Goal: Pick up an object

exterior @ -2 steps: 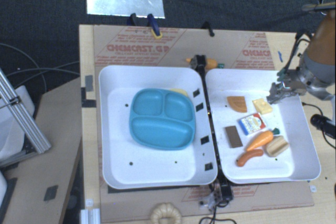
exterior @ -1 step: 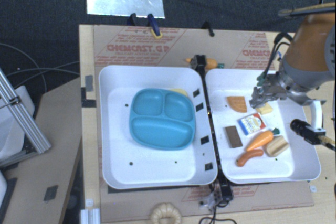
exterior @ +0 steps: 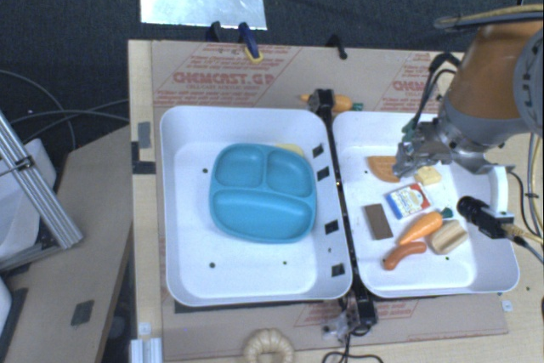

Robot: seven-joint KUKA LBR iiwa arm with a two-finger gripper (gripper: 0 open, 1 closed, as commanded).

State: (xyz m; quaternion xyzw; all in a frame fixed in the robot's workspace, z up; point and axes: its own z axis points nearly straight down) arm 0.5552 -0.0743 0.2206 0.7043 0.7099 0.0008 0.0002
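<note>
Gripper point(exterior: 408, 161): low in right bin point(exterior: 493, 272), over tan flat piece point(exterior: 382, 168); finger state cannot be determined.
Left bin point(exterior: 183, 208): blue divided plate point(exterior: 262, 191).

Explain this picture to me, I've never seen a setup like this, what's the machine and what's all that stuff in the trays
This is one camera fixed above a bench, looking down at a slant. The grey and orange machine on the right is a robot arm; its gripper reaches down into the right bin. Its job is to pick up an object.

Two shallow white bins sit side by side. The left bin holds a blue divided plate. The right one holds small toy items: a carrot, a small blue and red packet, a dark brown block, and an orange sausage-shaped piece.

I cannot tell from here whether the gripper holds anything.
</note>
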